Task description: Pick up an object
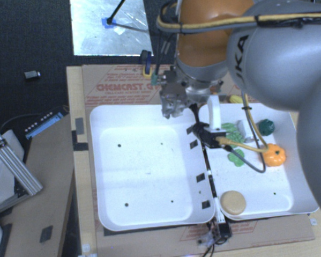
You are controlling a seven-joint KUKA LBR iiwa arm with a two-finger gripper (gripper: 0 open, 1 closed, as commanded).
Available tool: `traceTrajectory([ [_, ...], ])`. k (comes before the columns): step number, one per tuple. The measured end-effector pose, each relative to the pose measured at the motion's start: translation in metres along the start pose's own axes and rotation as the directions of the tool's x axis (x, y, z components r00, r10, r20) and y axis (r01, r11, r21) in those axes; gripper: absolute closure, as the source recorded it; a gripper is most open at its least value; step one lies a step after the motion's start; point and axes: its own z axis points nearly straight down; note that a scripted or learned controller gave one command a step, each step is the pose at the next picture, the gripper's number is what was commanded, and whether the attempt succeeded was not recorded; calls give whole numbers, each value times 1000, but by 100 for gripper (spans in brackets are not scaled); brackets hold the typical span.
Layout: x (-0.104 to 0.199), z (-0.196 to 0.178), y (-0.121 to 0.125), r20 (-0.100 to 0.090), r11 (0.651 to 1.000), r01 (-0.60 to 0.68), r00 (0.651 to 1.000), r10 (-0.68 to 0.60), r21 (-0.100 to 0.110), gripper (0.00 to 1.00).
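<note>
A: Hovering at the far edge of the bins — the gripper (pixel 173 109) hangs over the far rim, about where the left bin (pixel 106 171) meets the right bin (pixel 298 196). Nothing sits between the fingers.

B: Fingers open or closed?

A: Cannot tell. The wrist hides them from above.

B: Where are the objects?

A: All in the right bin. Green leafy piece (pixel 234 131) lies nearest, to the right and a little nearer the camera than the gripper. Dark green round piece (pixel 265 127) further right. Small orange pumpkin (pixel 274 156) right again and nearer. Tan round disc (pixel 233 202) sits at the near edge, touching or just beside the divider.

B: Long axis on the leafy one?

A: Too cluttered to call; a white bracket and cables cross in front of it.

B: Room to move?

A: My judgement: a short move right and slightly near puts the gripper over the leafy piece. The divider rim (pixel 204 166) lies just left of it, so a descent there risks clipping the rim. The pumpkin has more bare floor around it. The disc is crowded by rim and divider.
</note>
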Motion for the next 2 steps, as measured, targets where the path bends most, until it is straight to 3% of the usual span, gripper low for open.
traceTrajectory([
  [1, -13, -49, 79, -2, 1000, -1, 1000, 1, -20, 100],
  [2, -3, -55, 77, -2, 1000, 3, 1000, -3, -13, 100],
])
